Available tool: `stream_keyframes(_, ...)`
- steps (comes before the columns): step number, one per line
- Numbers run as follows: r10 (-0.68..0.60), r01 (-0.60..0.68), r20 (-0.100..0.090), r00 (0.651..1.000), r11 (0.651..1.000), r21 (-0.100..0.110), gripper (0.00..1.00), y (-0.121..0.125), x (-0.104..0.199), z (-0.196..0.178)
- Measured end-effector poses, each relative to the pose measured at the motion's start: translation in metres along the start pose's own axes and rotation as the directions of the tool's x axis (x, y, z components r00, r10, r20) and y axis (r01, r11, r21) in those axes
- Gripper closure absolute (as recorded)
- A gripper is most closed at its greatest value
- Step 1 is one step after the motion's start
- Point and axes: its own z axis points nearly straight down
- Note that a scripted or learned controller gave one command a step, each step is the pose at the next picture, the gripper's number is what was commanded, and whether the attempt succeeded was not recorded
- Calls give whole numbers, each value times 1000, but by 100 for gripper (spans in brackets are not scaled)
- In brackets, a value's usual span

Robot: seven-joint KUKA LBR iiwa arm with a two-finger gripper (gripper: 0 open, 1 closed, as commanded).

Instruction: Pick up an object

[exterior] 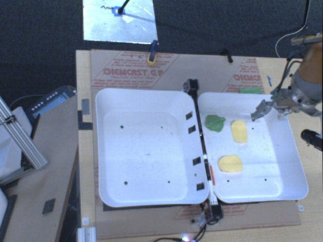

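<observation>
You see the arm cut off at 3 o'clock; its gripper is small and blurred, so I cannot tell its state. In the right bin, two yellow pieces lie at the centre and 7 o'clock, a green piece at 10 o'clock.

Bench, printed board on it (red lettering), two white bins

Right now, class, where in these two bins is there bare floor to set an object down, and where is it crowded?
The left bin shows bare white floor from wall to wall. In the right bin, the green object and two yellow objects crowd the side nearest the divider; the gripper hangs over the far end. Bare floor remains along the right wall and the near right corner.
</observation>
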Motion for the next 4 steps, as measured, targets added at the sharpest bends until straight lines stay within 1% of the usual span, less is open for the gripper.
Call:
stream_keyframes(1, -4, 4, 3, 1000, 1000, -5, 0, 50, -17, 89)
stream_keyframes(2, -3, 3, 0, 1000, 1000, -2, 0, 66, -16, 106)
stream_keyframes(3, -5, 5, 3, 1000, 1000, -5, 100, 66, -16, 95)
stream_keyframes(4, -2, 2, 1, 1000, 1000, -3, 100, 65, -17, 80)
